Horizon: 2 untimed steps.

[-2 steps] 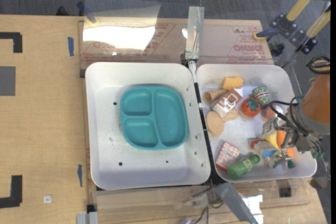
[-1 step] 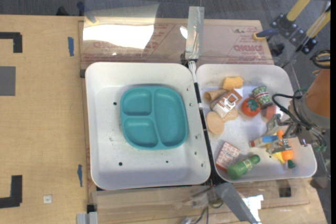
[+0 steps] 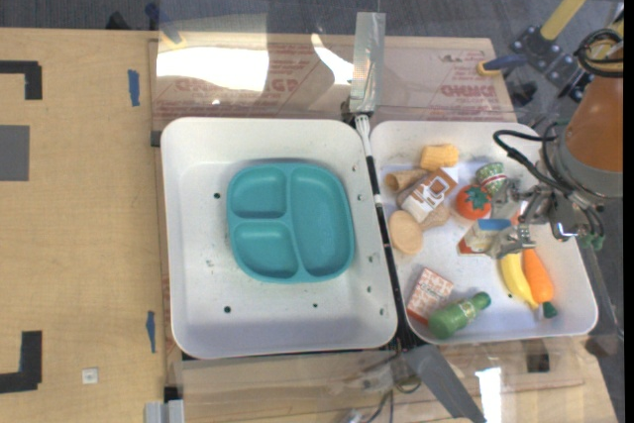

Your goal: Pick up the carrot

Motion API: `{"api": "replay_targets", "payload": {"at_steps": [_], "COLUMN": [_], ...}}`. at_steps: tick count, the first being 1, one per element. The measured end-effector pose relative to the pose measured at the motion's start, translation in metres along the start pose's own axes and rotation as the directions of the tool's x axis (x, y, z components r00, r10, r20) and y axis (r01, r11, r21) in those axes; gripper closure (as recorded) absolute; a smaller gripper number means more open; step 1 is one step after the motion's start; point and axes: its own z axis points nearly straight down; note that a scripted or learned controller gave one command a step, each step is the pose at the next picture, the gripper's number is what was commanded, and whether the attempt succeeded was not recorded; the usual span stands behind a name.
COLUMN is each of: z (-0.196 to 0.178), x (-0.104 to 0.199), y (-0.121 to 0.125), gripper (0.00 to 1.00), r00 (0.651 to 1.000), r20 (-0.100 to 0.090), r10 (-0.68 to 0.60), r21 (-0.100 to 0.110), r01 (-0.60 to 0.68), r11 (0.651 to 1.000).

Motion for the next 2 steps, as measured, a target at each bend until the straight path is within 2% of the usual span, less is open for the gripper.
{"api": "replay_targets", "payload": {"at_steps": [1,2], "z": [-0.129,-0.246], "x": [-0.022,-0.071], "y": [-0.042,-0.081], "gripper": [1.0,1.0], "r00": [0.997,0.973], "r20": [0.004,0.002], "r10": [-0.083,-0.233], "r21": [0.005,0.004], "r01": [0.083,0.233], "r11": [0.997,0.972]}}
